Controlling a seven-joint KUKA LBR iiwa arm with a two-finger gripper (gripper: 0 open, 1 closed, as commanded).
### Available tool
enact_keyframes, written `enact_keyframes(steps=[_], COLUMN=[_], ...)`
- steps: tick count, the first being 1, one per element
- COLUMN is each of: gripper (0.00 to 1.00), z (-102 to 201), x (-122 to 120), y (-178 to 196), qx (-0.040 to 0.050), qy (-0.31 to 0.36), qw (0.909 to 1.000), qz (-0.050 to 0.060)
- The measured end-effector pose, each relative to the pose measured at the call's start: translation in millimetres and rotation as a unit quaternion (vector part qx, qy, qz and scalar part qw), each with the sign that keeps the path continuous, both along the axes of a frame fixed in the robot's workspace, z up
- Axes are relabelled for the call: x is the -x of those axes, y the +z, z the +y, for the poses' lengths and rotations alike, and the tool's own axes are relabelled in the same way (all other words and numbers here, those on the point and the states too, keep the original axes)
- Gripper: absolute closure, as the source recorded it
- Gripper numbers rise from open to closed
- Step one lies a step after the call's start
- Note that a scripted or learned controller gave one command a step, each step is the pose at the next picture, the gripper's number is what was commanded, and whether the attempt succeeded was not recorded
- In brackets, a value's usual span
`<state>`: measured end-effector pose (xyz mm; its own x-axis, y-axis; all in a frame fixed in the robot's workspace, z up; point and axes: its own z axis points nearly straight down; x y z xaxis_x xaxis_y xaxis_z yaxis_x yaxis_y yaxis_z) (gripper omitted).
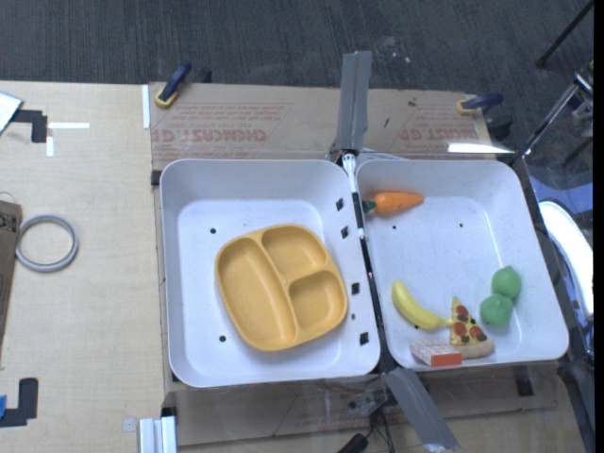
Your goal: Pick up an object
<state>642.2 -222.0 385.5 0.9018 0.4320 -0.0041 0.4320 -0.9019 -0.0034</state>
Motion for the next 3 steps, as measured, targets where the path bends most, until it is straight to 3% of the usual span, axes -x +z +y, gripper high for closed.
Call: enact_keyframes(steps=[2,3], gripper=[1.0,1.0], z=[-0.1,-0.3], x=[-6.2,11.4], y=[-5.1,-17.4], qx=[0.0005,0.0001], qy=[-0.034,-0.1], qw=[0.9994,0.995], qz=[0.0,0.001])
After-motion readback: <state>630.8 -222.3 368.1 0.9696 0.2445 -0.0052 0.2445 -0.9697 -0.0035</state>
